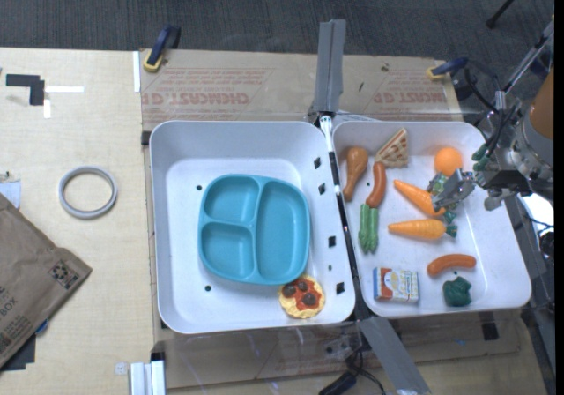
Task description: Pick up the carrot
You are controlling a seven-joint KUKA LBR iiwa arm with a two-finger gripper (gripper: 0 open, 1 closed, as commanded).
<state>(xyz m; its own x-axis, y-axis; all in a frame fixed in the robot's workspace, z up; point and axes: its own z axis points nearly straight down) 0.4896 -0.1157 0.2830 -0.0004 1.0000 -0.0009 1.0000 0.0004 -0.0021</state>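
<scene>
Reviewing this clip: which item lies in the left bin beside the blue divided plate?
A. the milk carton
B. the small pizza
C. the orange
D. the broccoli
B: the small pizza lies at the front edge of the blue divided plate in the left bin, while the other three lie in the right bin.

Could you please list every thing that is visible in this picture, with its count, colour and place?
bins: 2, white, side by side on the bench
tray: 1, blue, three compartments, in left bin
pizza: 1, yellow and red, left bin, front edge
carrots: 2, orange, right bin, middle
sausages: 2, red-orange, right bin
drumstick: 1, brown, right bin, back left
sandwich: 1, brown, right bin, back
orange: 1, orange, right bin, back
green vegetable: 1, right bin, left
broccoli: 1, dark green, right bin, front
carton: 1, white, right bin, front
tape roll: 1, grey, bench left
gripper: 1, grey, over the carrots
</scene>
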